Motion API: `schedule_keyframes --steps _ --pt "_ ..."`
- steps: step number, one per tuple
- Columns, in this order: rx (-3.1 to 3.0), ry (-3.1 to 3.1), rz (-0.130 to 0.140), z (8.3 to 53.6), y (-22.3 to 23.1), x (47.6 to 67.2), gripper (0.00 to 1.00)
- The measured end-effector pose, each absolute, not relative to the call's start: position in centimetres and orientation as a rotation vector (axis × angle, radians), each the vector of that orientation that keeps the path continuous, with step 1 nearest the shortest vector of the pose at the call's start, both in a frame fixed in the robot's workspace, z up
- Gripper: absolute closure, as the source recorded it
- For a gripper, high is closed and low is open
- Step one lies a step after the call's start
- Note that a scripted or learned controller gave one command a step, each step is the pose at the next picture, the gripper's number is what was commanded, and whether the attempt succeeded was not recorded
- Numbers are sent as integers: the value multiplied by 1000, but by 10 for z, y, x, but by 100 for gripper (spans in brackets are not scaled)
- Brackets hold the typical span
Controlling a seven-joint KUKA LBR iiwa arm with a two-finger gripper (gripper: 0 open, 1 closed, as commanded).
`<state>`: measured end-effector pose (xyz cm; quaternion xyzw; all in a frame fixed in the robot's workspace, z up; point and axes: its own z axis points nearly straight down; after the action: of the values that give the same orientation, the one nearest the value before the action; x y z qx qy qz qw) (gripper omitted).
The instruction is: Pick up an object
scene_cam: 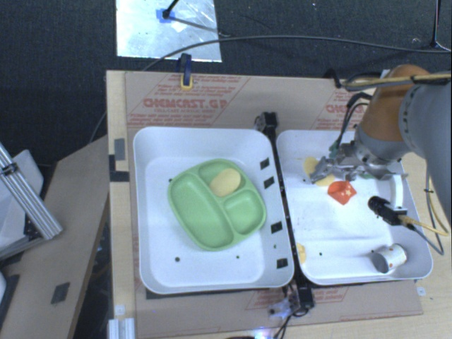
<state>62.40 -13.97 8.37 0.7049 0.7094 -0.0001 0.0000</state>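
Note:
My gripper [326, 171] is low in the right bin [353, 267], near its back left corner. A small yellow object [310, 164] lies just left of the gripper, touching or nearly touching it. A red object [342, 193] rests on the bin floor just right of and in front of the gripper. A small orange-yellow patch shows directly under the gripper; I cannot tell what it belongs to. A pale cup-like cylinder [389, 257] lies on its side in the front right corner.
The left bin [162, 260] holds a green divided plate [205, 214] with a yellow rounded object [226, 182] in its back compartment. A small yellow piece [301, 252] sits at the right bin's front left edge. The arm [395, 111] enters from the right.

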Motion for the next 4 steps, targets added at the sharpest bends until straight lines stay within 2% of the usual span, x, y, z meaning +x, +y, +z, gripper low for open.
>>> schedule_keyframes --steps 1,2,3,4 --pt "2209 2225 5 97 -140 626 100" --pt "2211 2222 7 161 -146 631 100" --pt "2211 2224 5 205 -146 633 100" --pt "2209 2231 5 205 -94 649 100"
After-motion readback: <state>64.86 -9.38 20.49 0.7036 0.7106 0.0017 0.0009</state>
